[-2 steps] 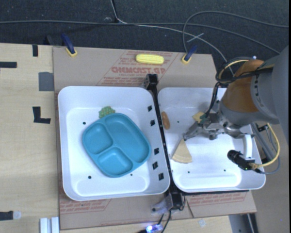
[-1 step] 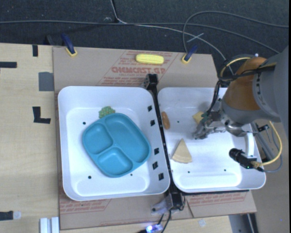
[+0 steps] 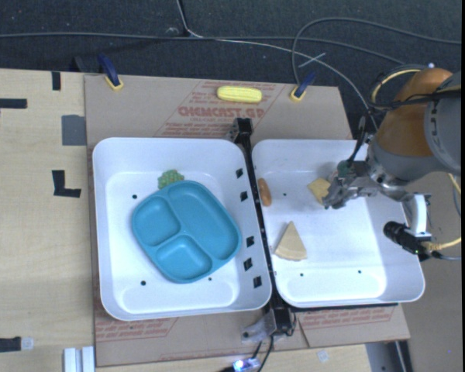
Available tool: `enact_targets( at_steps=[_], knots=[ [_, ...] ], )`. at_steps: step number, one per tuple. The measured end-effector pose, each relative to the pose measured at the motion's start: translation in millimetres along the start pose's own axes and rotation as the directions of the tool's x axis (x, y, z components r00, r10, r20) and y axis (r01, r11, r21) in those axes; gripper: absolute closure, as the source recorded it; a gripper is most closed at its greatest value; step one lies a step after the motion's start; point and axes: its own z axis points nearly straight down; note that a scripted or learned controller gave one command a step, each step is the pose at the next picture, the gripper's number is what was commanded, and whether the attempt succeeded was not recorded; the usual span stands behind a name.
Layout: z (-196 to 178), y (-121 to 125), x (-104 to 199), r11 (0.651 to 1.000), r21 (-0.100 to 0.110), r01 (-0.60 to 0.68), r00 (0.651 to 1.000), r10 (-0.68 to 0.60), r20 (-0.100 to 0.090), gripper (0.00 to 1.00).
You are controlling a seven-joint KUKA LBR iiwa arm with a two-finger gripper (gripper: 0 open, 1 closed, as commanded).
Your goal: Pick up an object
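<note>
At right of centre, the pincer [image 3: 339, 194] sits low over the right bin [image 3: 372, 285] touching a small yellow piece [image 3: 319, 188]; its opening cannot be told, so an edge-on approach may nudge the piece aside.

My arm [image 3: 430, 122] runs off the right edge of the view, so its upper links are cut away and I cannot follow it back to its base. My gripper [image 3: 339, 194] is a dark, blurred lump from up here, too small to make out in detail. It sits right against a pale yellow piece [image 3: 319, 188] in the right bin [image 3: 372, 285], covering that piece's right side, so its full shape is lost to me; I cannot tell whether I touch it. A small green thing [image 3: 170, 178] in the left bin [image 3: 116, 285] is half tucked behind the blue divided plate [image 3: 186, 231] and too small to identify.
</note>
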Motion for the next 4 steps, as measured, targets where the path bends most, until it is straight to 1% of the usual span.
enact_targets(
  at_steps=[2, 3, 4],
  knots=[
    [-126, 7, 2, 1.0, -0.004, 0.002, 1.0, -0.002, 0.001, 1.0],
    [-107, 19, 53, 1.0, 0.005, 0.005, 1.0, -0.005, -0.002, 1.0],
    [-108, 32, 107, 1.0, 0.004, 0.006, 1.0, -0.006, -0.002, 1.0]
  ],
)
